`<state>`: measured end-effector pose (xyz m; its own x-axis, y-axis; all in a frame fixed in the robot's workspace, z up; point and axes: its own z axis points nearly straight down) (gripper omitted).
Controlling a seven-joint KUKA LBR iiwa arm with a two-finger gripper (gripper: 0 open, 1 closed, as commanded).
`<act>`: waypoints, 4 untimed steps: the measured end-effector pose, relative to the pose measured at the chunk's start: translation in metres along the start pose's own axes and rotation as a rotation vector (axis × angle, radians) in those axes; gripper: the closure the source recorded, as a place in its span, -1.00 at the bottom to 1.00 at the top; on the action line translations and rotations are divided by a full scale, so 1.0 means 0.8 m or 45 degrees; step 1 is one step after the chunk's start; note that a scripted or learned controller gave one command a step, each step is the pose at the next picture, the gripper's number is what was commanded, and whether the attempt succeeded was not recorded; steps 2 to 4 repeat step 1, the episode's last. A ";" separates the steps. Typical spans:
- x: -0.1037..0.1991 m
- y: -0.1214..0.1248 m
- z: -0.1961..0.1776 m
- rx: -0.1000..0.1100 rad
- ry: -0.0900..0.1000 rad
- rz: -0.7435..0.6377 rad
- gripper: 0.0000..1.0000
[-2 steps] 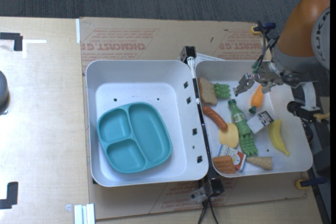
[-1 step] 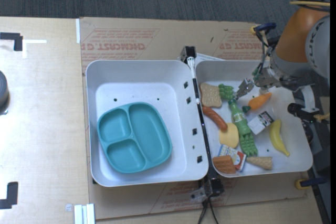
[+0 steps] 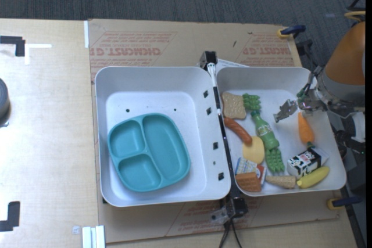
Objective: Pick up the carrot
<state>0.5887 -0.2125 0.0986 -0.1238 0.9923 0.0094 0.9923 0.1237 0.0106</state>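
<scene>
Two shallow white bins side by side on the desk (image 3: pixel 46 142), evidently as a source and a destination: left bin (image 3: pixel 151 81) with just a teal divided plate (image 3: pixel 149 151), right bin (image 3: pixel 264 79) crowded with toy food. Carrot (image 3: pixel 306 128) lying near the right wall of the right bin, roughly lengthwise along it, orange body with a hint of green at the lower end, slightly apart from the clutter and so fairly free to approach from above. Below it a black-and-white milk carton (image 3: pixel 304 162) and a banana (image 3: pixel 313 177); to the left a green bottle (image 3: pixel 266 133), a bread slice (image 3: pixel 234 105), a sausage (image 3: pixel 238 130) and broccoli-like greens (image 3: pixel 251 102). Arm reaching in from the right, the pincer (image 3: pixel 286 111) hanging just left of and above the carrot's upper end, probably staged for a descent. Fingers apparently spread, nothing between them; contact with the carrot not evident. Carrot not yet lifted, resting on the bin floor.
</scene>
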 end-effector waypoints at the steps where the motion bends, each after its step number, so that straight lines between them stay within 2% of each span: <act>1: -0.003 0.001 -0.012 -0.007 -0.011 0.006 1.00; 4: -0.003 0.001 -0.012 -0.007 -0.011 0.006 1.00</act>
